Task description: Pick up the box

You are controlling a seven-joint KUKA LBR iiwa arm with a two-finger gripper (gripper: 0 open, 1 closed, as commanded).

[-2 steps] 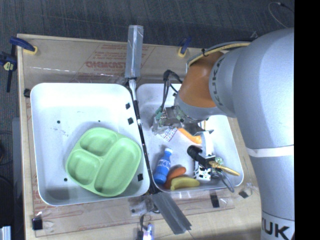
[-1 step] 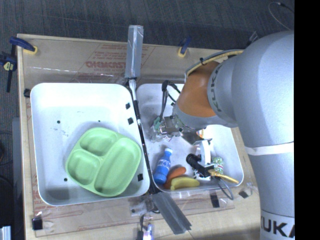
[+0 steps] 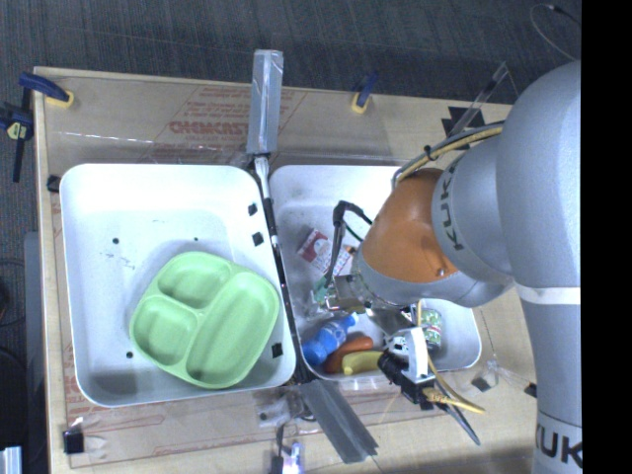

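A small red and white box (image 3: 314, 248) lies flat in the upper left part of the right bin (image 3: 296, 191). The arm's orange band (image 3: 403, 237) hangs over the middle of that bin and hides most of the wrist. My gripper (image 3: 336, 296) pokes out from under the band at its lower left. It is just below and to the right of the box, low among the items. The box is apart from the gripper, not between its fingers.
A blue bottle (image 3: 329, 336) and an orange and yellow item (image 3: 357, 357) lie at the right bin's front. A green-printed packet (image 3: 431, 327) sits at its right. A green divided plate (image 3: 207, 319) lies in the left bin (image 3: 109, 215). A black cable (image 3: 343, 210) loops above the gripper.
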